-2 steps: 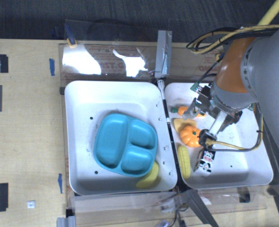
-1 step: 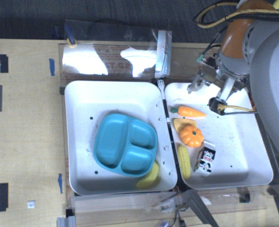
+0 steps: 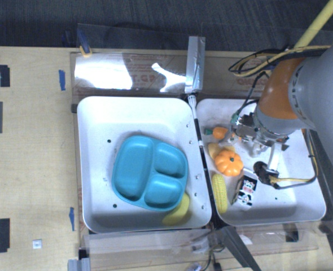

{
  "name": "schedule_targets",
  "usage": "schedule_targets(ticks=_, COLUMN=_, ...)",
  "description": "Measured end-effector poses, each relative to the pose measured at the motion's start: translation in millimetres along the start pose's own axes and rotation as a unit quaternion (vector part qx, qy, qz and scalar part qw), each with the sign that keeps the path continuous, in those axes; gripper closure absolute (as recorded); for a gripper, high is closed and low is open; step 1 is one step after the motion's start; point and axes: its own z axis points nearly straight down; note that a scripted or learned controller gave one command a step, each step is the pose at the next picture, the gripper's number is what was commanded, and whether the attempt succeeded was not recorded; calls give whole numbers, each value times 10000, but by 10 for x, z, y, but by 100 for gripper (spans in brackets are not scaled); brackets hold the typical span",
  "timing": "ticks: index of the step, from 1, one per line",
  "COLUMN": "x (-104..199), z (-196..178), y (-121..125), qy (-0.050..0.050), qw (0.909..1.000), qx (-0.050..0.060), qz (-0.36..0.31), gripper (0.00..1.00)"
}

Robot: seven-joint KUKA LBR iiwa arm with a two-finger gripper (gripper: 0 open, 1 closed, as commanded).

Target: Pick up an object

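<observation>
Arm reaches in from the right, gripper (image 3: 261, 145) down over the right bin (image 3: 302, 202), upper-middle of its floor. Can't tell whether it's open or closed from this angle, the wrist body blocks the view, and nothing is visibly held. Pickable items in the right bin all sit along its left side: orange pumpkin (image 3: 228, 162) just left of and a bit below the gripper, close but apparently not touching. Small orange piece with a green end (image 3: 217, 132) lies above the pumpkin near the bin's top-left corner. Between those two is a pale yellow lump (image 3: 212, 149) against the pumpkin's upper left; shape unclear, possibly another toy food item. Yellow corn cob (image 3: 219, 192) lies lengthwise along the left wall, below the pumpkin. Black-and-white carton (image 3: 245, 191) is just right of the cob, tilted, below and right of the pumpkin. Right half of that bin's floor is bare white. The left bin (image 3: 93, 151) holds a blue divided plate (image 3: 149, 173), roughly centred, three compartments up. A yellow object (image 3: 180, 210) pokes out from under the plate's lower-right edge, near that bin's bottom-right corner. The two bins sit side by side, walls touching.
</observation>
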Motion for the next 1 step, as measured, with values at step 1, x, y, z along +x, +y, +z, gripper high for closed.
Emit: schedule_targets(ticks=1, x=-416, z=40, y=452, qy=-19, qw=9965, qx=31, qz=833, gripper=0)
